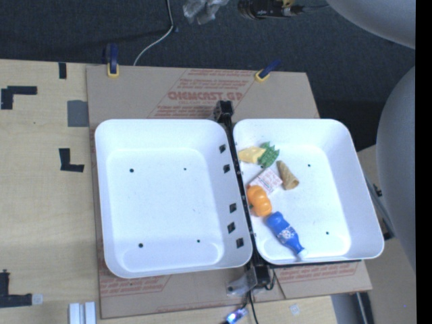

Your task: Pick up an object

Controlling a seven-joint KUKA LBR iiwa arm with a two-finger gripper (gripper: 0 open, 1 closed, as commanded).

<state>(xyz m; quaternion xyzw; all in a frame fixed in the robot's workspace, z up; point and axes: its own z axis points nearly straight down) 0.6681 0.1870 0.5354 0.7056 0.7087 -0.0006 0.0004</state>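
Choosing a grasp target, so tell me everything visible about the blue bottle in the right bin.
The blue bottle is small and looks like plastic, with a pale label patch on its body and a whitish end pointing toward the bin's near rim. It lies on its side, slanted, on the floor of the right bin, near the divider. Its upper end sits right by the orange ball, apparently touching.

Right bin [337, 181] has a bottle [284, 233] at six o'clock, orange ball [258, 198] beside it, cone [288, 175] near centre.
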